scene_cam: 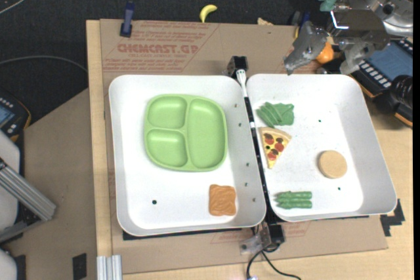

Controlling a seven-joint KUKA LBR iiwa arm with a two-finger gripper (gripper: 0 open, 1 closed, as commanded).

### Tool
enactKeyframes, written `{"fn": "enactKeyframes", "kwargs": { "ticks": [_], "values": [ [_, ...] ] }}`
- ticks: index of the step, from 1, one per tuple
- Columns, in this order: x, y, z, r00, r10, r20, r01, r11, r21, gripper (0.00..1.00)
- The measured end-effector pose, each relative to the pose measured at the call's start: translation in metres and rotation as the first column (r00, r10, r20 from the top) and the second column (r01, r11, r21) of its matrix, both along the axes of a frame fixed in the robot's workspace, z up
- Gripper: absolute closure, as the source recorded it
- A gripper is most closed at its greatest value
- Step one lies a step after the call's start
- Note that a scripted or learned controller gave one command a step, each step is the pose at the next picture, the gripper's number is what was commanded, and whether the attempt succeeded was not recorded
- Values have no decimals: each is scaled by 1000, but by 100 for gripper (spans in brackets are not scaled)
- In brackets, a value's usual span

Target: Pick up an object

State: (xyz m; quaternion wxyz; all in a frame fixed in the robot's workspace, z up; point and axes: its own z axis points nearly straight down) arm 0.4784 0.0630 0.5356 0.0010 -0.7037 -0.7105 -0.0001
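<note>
My gripper hangs above the back rim of the right bin, at the upper right of the camera view. A small orange object shows between its two grey fingers, lifted off the bin floor. On the right bin's floor lie a green leafy piece, a pizza slice, a round tan cookie and a bundle of green beans. The left bin holds a green divided plate and an orange-brown waffle-like piece.
The two bins meet along a central ridge. They rest on a cardboard sheet. A blue clamp and a yellow banana shape sit at the sheet's back edge. Cables and equipment crowd the upper right.
</note>
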Motion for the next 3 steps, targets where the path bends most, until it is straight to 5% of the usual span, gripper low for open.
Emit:
{"fn": "enactKeyframes", "kwargs": {
  "ticks": [1,2,3],
  "values": [
    [0,85,-11,1000,1,-3,-1,1000,-1,0],
    [1,80,1,1000,-7,3,7,1000,-1,100],
    [0,43,-70,1000,-15,-8,15,1000,-4,100]
  ]
}}
